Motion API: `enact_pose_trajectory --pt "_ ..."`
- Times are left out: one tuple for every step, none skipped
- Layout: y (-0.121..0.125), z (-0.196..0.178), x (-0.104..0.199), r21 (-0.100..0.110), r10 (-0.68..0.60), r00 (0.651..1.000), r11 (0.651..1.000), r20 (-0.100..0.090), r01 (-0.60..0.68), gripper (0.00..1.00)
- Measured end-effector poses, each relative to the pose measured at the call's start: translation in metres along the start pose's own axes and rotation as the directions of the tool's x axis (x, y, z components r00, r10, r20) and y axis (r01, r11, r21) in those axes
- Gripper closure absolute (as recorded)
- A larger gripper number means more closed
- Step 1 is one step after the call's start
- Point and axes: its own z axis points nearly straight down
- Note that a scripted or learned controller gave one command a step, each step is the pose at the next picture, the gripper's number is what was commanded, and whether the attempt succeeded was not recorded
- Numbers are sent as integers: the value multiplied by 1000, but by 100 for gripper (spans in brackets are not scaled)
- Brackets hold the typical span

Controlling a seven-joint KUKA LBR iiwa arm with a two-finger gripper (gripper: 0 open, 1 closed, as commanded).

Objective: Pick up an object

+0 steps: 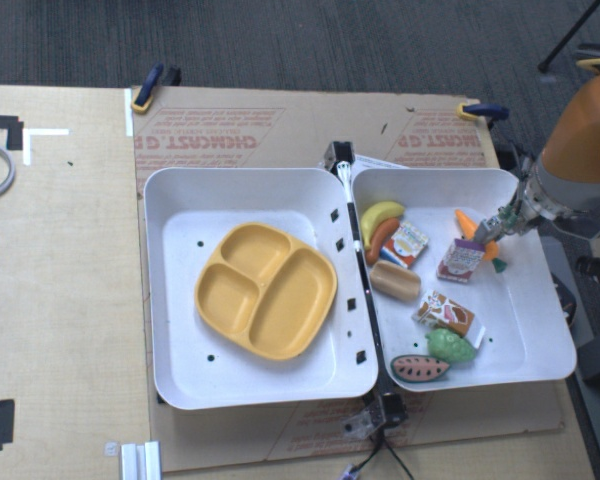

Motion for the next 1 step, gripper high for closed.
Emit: enact_pose_trajectory --pt "51 -101 55 4 -141 990 990 -3 141 100"
